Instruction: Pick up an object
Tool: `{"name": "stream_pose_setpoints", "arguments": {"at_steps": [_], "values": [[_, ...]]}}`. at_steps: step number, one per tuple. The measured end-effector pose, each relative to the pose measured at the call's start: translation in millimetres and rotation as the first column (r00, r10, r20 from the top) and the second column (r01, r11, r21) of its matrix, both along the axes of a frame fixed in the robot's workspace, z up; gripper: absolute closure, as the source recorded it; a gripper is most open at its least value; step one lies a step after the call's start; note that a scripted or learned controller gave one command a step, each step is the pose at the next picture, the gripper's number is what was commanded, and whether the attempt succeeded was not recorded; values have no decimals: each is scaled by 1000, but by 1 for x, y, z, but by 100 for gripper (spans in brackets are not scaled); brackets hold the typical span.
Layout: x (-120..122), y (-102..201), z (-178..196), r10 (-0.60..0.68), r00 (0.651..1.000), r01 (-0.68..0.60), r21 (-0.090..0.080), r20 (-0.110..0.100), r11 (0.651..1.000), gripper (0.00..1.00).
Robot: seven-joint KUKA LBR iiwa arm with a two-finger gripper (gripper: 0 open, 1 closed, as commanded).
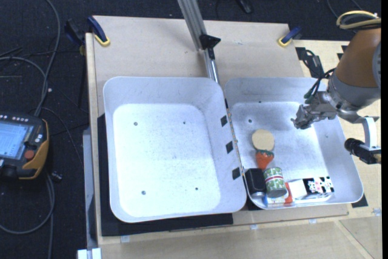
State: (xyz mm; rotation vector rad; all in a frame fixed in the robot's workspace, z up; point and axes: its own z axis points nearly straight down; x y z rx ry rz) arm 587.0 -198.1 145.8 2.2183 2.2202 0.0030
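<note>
Several small things sit clustered at the near side of the right bin [339,154]: a tan round disc [263,140], a red piece [264,159] just beside it, a green can [274,180], a black block [254,179] and a white patterned box [317,185]. Farther back, the claw [301,119] hangs over bare bin floor, well apart from them, holding nothing; how it's set, I cannot tell. Beside it on the table [151,51], the left bin [121,94].

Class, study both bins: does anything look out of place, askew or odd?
Nothing looks spilled or damaged. The objects crowd the right bin's near corner: a tan disc, a red piece, a green can lying tipped and a white patterned box.
</note>
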Motion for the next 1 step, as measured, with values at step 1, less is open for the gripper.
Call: {"name": "stream_pose_setpoints", "arguments": {"at_steps": [1], "values": [[-3, 0, 43, -1, 1000, 1, 0, 0, 1000, 100]]}}
